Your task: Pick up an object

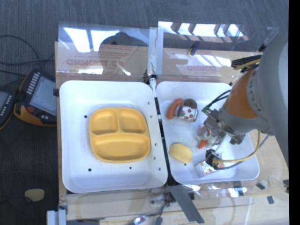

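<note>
Here 2 shallow white bins sit side by side on the counter [276, 172], with the left bin [75, 172] holding a yellow divided plate [120, 133] that lies flat near its middle, its 3 compartments facing up. The right bin [243, 170] holds several small things: an orange sausage-shaped toy [174, 108] near the upper left, touching a small white cup with red spots [189, 112] that lies tipped on its side just to the right of it; a pale yellow lemon-like lump [181, 152] lower down, close to the bin's left wall; and a small white block [205, 168] near the lower edge. The arm [262, 88] comes in from the right, grey with its orange band [241, 102] over the right side of that bin, and the claw [207, 138] is low inside the bin, between the cup and the white block. A small red-orange piece [202, 143] shows right at the claw's tip, but whether it is a loose thing or part of the tool cannot be told, and whether the claw is apart or together cannot be told either. A yellow cable [239, 159] loops from the wrist across the bin floor toward the white block. Off the counter to the left, a handheld controller with a screen [35, 97] rests on the dark carpet [28, 22].
</note>
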You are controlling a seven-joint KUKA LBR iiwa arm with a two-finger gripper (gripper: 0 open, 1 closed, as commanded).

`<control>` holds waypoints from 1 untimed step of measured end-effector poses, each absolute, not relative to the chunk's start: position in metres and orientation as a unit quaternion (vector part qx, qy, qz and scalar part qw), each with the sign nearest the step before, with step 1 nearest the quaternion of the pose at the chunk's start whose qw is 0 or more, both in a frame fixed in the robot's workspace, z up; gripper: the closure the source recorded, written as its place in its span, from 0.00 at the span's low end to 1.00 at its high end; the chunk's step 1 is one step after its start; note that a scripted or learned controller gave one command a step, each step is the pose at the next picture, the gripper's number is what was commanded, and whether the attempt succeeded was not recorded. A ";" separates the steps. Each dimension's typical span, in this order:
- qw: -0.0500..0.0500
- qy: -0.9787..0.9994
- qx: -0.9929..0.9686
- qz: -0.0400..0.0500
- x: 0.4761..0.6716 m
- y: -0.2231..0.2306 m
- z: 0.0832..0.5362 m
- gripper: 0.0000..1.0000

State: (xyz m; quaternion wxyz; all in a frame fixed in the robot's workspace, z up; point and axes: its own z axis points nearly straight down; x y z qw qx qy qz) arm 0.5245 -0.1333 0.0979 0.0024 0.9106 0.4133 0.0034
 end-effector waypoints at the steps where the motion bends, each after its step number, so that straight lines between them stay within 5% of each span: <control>1: 0.000 0.645 0.764 -0.001 0.509 -0.148 0.279 1.00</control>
